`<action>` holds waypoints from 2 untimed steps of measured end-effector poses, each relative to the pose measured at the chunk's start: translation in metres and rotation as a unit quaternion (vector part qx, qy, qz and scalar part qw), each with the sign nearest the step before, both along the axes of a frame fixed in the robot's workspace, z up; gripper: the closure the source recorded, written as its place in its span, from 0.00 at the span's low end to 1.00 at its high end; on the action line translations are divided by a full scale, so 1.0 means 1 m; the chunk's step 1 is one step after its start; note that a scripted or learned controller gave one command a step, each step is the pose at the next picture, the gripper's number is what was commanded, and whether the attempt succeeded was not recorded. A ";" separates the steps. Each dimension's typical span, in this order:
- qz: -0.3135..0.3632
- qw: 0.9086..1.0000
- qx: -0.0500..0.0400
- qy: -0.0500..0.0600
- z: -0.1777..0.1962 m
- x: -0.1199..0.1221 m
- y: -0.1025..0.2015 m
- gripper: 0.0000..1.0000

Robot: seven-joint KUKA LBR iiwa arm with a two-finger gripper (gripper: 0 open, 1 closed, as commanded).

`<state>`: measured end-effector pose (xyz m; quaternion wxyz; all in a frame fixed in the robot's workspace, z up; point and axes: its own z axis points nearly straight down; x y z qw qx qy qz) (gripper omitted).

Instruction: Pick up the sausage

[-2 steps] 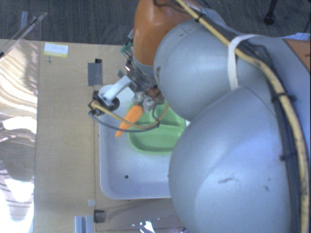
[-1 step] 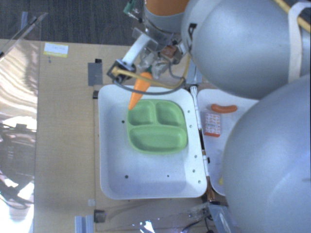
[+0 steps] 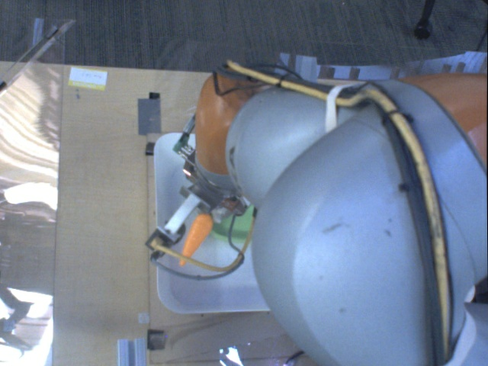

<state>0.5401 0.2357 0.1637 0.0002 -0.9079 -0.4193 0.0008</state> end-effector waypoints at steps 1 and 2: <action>0.192 0.981 0.000 -0.003 0.081 0.054 -0.038 1.00; 0.044 0.999 0.001 -0.002 0.097 0.001 0.000 1.00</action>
